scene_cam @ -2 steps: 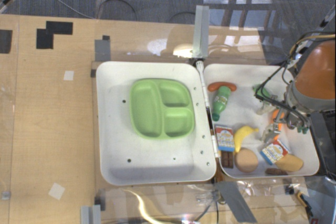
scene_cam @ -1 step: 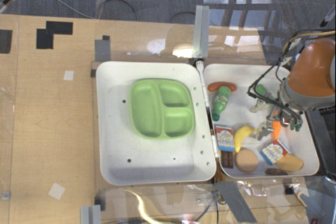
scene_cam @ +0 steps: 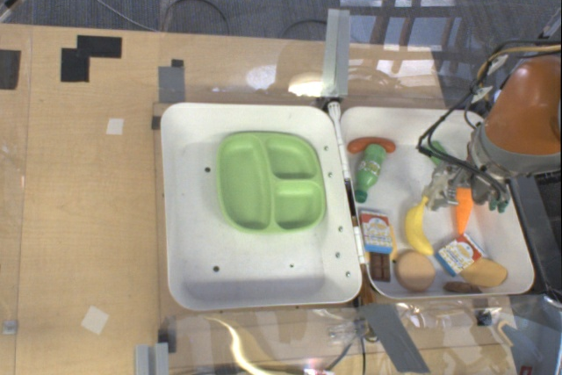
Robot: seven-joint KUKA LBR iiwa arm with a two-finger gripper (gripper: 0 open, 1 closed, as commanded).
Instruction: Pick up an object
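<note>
Arm: a grey robot arm with an orange band [scene_cam: 527, 105] reached in from the right side of the view, over the right-hand shallow white plastic bin [scene_cam: 518, 263].
Gripper: the two-finger metal gripper [scene_cam: 452, 191] hung over the middle of that bin; whether it was spread or pressed together could not be told, and nothing could be made out in its grip.
Just below the gripper: a slim orange carrot [scene_cam: 463, 211] pointed away from it, with a curved yellow banana [scene_cam: 416, 229] beside the carrot, on the side toward the other bin.
Farther below: a small blue and white carton [scene_cam: 458, 256] touched a tan, rounded bread roll [scene_cam: 485, 274] at the bin's near edge.
Below and to the bin's inner side: a round beige egg-like ball [scene_cam: 415, 270] lay near a small red and blue printed box [scene_cam: 375, 233].
Beyond the gripper, toward the far inner corner: a green plastic bottle [scene_cam: 368, 169] lay tilted against a short red sausage-shaped toy [scene_cam: 372, 144].
Well apart, across the divide: a light green divided plastic tray [scene_cam: 269, 181] sat in the left-hand white bin [scene_cam: 198, 277].
</note>
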